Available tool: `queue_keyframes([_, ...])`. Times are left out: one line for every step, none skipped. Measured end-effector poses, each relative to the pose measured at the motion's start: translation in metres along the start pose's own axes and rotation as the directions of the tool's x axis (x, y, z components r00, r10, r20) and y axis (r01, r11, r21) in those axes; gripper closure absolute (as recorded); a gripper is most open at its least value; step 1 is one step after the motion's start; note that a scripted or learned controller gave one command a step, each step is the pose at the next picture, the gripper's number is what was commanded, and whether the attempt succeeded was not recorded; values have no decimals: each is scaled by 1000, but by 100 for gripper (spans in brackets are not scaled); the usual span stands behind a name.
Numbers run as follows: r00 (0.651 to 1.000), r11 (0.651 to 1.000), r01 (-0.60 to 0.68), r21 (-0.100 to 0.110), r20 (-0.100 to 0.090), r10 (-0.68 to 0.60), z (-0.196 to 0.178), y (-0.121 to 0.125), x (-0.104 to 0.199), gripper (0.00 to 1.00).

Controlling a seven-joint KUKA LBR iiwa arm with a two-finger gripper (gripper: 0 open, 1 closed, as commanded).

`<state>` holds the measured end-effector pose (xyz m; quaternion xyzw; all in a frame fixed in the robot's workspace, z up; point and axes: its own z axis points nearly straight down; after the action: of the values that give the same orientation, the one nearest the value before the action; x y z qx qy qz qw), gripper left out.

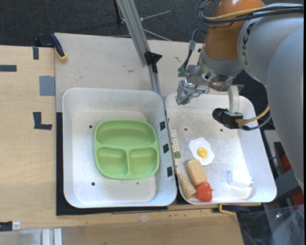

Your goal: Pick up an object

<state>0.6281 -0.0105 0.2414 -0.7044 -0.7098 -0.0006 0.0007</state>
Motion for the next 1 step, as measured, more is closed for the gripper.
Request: queue_keyframes([1000, 1000, -1, 0, 0, 1, 0, 18, 44, 100])
